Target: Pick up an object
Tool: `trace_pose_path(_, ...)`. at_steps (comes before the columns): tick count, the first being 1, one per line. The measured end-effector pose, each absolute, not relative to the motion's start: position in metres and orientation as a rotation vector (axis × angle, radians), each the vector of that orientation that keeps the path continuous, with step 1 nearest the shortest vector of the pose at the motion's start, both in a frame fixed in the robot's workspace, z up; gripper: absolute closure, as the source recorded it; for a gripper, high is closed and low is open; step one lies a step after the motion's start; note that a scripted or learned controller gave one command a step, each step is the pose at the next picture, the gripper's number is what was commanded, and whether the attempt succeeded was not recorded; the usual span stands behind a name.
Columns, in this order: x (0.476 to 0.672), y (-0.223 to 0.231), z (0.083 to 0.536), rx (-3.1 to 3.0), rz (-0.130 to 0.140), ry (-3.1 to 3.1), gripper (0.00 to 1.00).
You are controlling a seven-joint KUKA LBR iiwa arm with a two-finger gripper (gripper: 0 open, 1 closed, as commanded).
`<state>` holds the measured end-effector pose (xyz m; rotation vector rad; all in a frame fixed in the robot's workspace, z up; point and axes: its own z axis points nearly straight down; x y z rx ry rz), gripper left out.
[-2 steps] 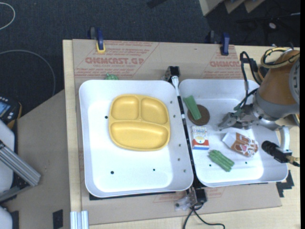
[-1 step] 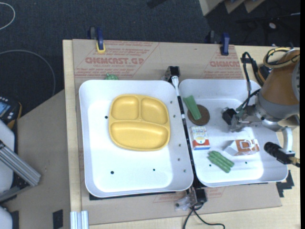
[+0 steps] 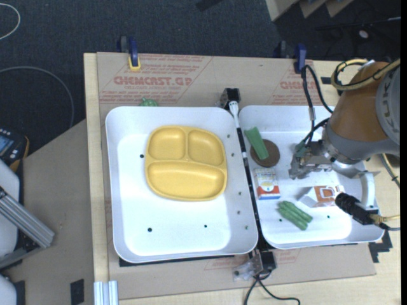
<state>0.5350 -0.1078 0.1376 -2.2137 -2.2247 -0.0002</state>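
My gripper point(image 3: 306, 166) hangs low inside the right bin point(image 3: 280, 115), near its middle, under the grey arm with the orange band. A small white and orange box point(image 3: 322, 196) lies just below and to the right of it. A white carton with a red print point(image 3: 268, 184) lies to its left. A green ridged piece point(image 3: 294, 214) rests near the bin's front. A green strip point(image 3: 256, 143) leans on a brown disc point(image 3: 265, 154) at the upper left of this bin. I see nothing between the fingers.
The left bin point(image 3: 127, 189) holds a yellow divided plate point(image 3: 186, 162). A black cable and connector point(image 3: 353, 208) cross the right bin's right side. Blue clamps point(image 3: 132, 48) hold the board at the back.
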Motion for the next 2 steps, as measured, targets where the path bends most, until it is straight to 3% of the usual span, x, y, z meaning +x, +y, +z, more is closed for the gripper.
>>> trace_pose_path(1, 0.4798, -0.0021, 0.187, -2.205, -0.005, -2.23, 1.0)
trace_pose_path(2, 0.4809, -0.0094, 0.1845, -2.219, 0.002, -2.219, 0.0)
